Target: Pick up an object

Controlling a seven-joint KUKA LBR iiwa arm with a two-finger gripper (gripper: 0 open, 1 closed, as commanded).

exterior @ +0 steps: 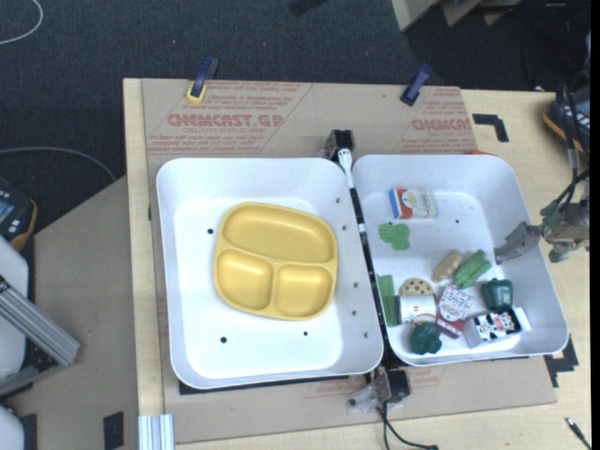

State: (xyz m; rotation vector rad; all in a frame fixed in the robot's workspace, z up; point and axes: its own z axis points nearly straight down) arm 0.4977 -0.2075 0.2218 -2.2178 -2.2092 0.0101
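Jaws (521, 242) over right bin (487, 172) | left bin (178, 251): yellow tray (277, 259)

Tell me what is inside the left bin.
The left bin holds one yellow divided plate with three compartments, nothing lying in them. A few dark spots show on the bin's white floor around it. The floor beneath the plate is covered, so anything there is hidden.

You've got small objs clustered in the right bin (525, 190): red-white box (413, 202) toward far edge, green leaf piece (395, 236) near left wall, dark green toy (426, 338) by near edge.
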